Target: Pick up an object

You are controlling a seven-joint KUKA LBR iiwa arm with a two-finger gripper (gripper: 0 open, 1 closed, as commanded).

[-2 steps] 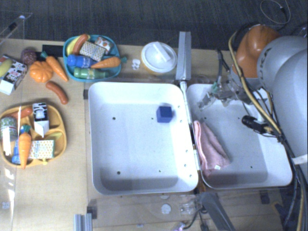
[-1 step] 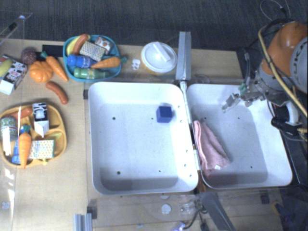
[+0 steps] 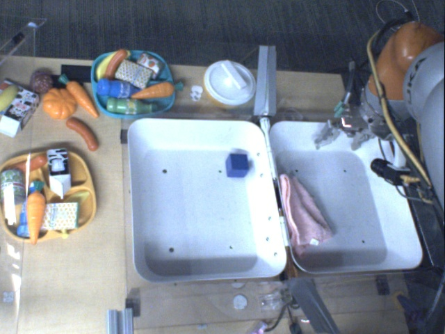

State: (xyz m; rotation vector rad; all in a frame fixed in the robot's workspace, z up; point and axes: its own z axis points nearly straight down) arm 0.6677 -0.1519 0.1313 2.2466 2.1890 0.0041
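Pink cloth (image 3: 304, 212) in right bin (image 3: 361, 186) — below-left of gripper (image 3: 343, 136), jaws spread, empty.

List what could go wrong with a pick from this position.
The pink cloth lies bunched against the right bin's left wall, so the tool may hit the wall or pinch only a fold. The blue block sits in the left bin, a long reach across the divider.

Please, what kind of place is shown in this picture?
Probably a robotics lab test bench. Two white bins sit side by side, holding a blue cube and a pink cloth. A gripper reaches in, and toy food fills trays nearby.
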